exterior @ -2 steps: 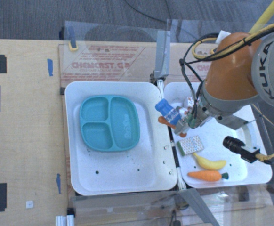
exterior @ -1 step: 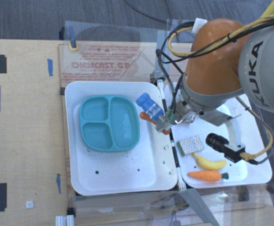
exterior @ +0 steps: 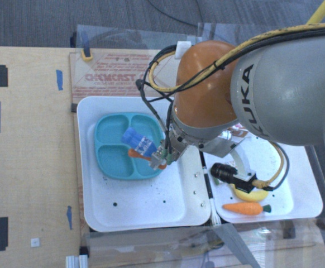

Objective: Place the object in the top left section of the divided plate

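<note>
Over the teal divided plate [exterior: 113, 149] in the left bin [exterior: 130, 205] we see a blue packet-like object [exterior: 137, 140] with an orange end, lying across the plate's central divider toward its right side. Gripper [exterior: 161, 157] sits at the plate's right rim, touching or just beside the object; we cannot tell how it stands. Right bin [exterior: 296, 202] holds a banana [exterior: 251, 193] and a carrot [exterior: 243, 208] near its front.
</note>
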Robot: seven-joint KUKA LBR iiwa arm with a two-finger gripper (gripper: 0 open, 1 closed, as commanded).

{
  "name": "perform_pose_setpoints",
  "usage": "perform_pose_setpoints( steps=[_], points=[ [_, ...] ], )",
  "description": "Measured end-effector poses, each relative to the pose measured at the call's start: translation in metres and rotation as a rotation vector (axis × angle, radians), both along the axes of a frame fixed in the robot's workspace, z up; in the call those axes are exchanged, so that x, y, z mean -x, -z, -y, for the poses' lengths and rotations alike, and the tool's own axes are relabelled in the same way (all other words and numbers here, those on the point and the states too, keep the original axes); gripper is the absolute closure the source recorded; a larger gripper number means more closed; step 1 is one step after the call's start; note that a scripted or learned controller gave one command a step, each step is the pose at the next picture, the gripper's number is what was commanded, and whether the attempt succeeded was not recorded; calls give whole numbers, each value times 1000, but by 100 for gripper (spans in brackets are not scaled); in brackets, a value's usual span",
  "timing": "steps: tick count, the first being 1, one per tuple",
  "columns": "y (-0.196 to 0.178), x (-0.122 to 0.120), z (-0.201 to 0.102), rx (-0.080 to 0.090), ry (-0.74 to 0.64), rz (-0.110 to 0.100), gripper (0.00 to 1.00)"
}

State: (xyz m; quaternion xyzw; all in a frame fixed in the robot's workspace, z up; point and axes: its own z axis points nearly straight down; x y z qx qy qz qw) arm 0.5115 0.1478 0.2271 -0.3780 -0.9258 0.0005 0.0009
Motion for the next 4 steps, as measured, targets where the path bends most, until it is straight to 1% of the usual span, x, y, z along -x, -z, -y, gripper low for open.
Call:
perform_pose_setpoints(
  steps=[1,2,3,4],
  points=[
    [-12,8,-56,-1,-10,5,100],
    [62,-31,-47,1,-60,-1,100],
    [2,-54,-40,-1,-107,6,100],
    [15,-47,-6,0,-79,1,100]
  ],
)
